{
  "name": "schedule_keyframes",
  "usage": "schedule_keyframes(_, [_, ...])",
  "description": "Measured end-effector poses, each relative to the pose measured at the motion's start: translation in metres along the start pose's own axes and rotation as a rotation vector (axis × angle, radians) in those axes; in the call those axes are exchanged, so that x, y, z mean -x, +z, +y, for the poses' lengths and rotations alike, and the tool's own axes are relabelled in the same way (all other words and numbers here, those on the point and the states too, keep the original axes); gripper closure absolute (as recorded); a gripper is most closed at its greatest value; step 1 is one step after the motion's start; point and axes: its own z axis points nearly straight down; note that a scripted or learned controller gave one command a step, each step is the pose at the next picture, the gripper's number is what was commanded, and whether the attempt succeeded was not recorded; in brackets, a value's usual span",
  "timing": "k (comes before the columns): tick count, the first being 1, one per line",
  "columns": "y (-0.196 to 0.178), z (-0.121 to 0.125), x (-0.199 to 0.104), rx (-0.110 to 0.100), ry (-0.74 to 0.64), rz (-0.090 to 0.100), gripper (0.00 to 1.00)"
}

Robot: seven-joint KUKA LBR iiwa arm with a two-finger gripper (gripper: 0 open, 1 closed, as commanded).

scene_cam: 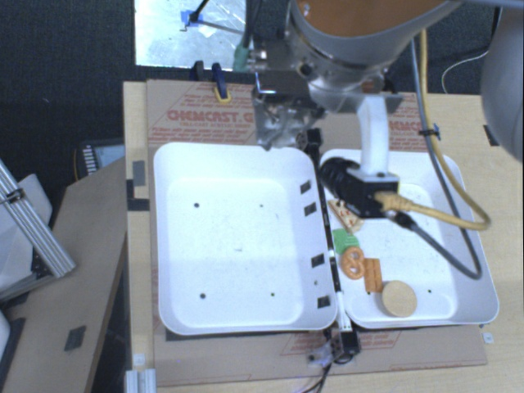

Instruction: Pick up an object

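Two white bins, the left bin and the right bin, are sitting side by side, the right one holding what appear to be five small objects: one tan disc, one orange pretzel-shaped piece, one orange block, one green piece, and one partly hidden patterned item.

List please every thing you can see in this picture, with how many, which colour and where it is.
left bin: 1, white, left half of the bench
right bin: 1, white, right half of the bench
round disc: 1, tan, near edge of right bin
block: 1, orange, right bin, beside the disc
pretzel-shaped piece: 1, orange, right bin, left of the block
green piece: 1, green, right bin, near the divider
cable: 1, yellow, over right bin
arm: 1, grey and orange, above the bins' far edge
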Motion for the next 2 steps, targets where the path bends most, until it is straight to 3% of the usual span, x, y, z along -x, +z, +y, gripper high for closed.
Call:
schedule_keyframes(1, [-0.0002, 0.0408, -0.0053, 0.002, 0.01, -0.002, 1.0])
schedule_keyframes(2, [-0.0002, 0.0394, -0.0049, 0.0, 0.01, -0.002, 0.0])
